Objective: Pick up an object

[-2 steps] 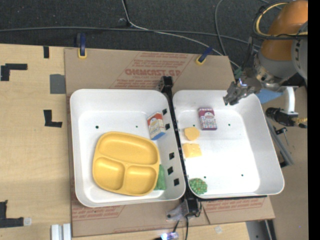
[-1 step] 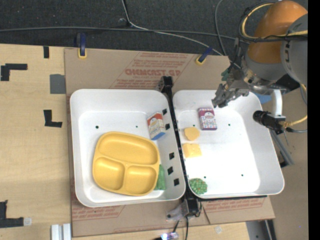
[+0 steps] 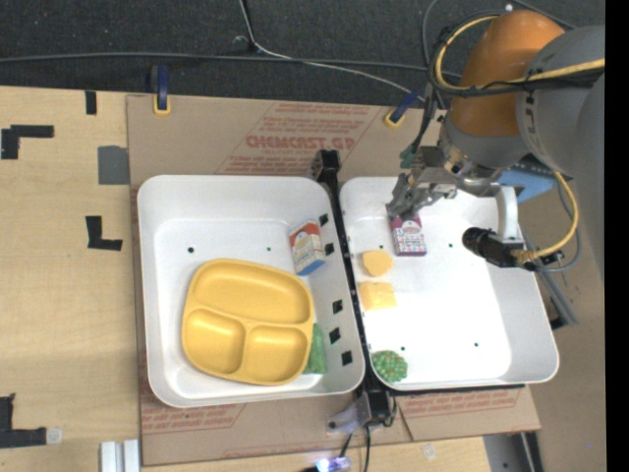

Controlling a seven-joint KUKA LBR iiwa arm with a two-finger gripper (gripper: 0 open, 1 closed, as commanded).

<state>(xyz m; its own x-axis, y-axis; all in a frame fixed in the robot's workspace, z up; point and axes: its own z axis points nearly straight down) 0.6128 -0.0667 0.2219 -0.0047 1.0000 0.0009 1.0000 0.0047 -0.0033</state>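
Note:
My gripper hangs over the upper left of the right bin. Directly beneath its tip is a small purple carton, its top edge meeting the gripper; whether it is gripped or just lying there is unclear. Below the carton lie a round yellow piece, a square yellow piece and a green bumpy piece near the front wall.
The left bin holds a large yellow divided tray, a white, blue and orange carton and a green item wedged beside the tray. A black divider runs between the bins. Cables loop around the arm's wrist.

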